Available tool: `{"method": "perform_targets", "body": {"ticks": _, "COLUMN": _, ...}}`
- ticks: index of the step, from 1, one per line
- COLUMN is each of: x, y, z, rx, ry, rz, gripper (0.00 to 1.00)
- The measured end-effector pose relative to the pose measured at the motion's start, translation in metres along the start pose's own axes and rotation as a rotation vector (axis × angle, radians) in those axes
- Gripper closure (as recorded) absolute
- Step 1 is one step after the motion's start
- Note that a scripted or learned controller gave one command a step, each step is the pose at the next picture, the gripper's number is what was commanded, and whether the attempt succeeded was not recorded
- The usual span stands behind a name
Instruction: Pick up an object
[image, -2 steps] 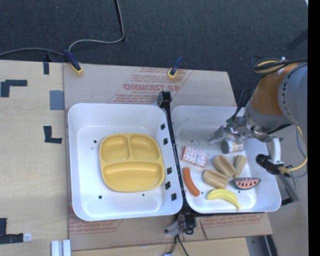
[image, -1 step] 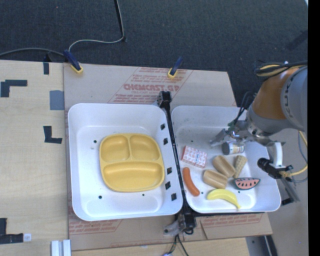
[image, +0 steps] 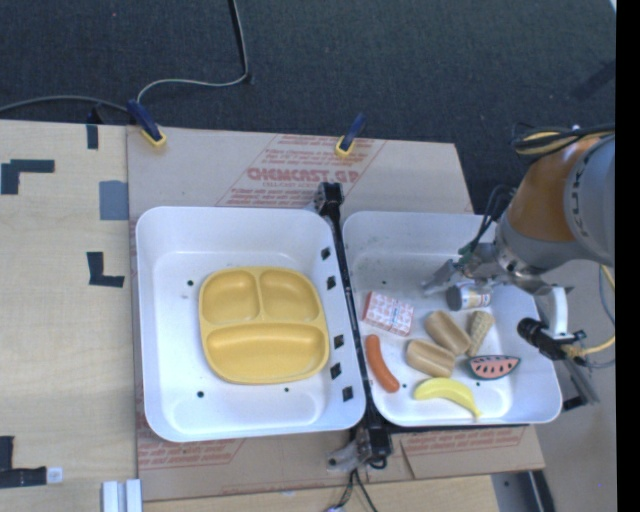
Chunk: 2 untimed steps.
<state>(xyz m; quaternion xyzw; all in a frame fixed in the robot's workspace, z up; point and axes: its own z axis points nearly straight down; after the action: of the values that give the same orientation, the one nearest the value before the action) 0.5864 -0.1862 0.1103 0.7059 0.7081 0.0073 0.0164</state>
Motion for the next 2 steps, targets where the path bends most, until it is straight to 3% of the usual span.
{"method": "perform_targets", "body": {"ticks": 2, "x": -0.0031, "y": -0.0067, "z": 0.0008, "rx": -0.003, "ry": -0.003, "rz": 0.001, "gripper": 0.00}}
